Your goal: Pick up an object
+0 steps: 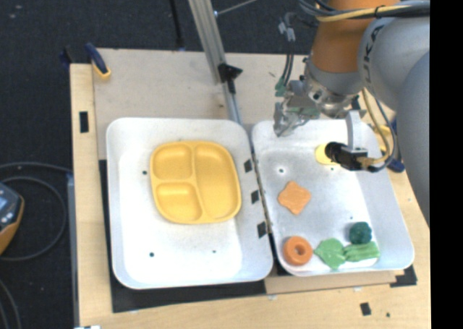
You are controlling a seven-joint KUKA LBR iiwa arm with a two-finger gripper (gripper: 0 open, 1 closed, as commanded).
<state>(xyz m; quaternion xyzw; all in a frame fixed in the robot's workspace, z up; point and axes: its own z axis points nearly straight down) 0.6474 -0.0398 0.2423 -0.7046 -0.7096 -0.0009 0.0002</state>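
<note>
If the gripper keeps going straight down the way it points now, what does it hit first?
Probably bare floor of the right bin, near its far left corner. The gripper hangs over that corner, apart from the orange square piece and the yellow piece. Depth is unclear, so it might clip the bin's rim.

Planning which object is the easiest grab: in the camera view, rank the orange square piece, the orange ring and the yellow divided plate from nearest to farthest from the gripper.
From the gripper:
1. Orange square piece, mid right bin.
2. Yellow divided plate, left bin.
3. Orange ring, right bin's near edge.

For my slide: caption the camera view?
Gripper hovers over right bin of toys; yellow plate in left bin.
</note>
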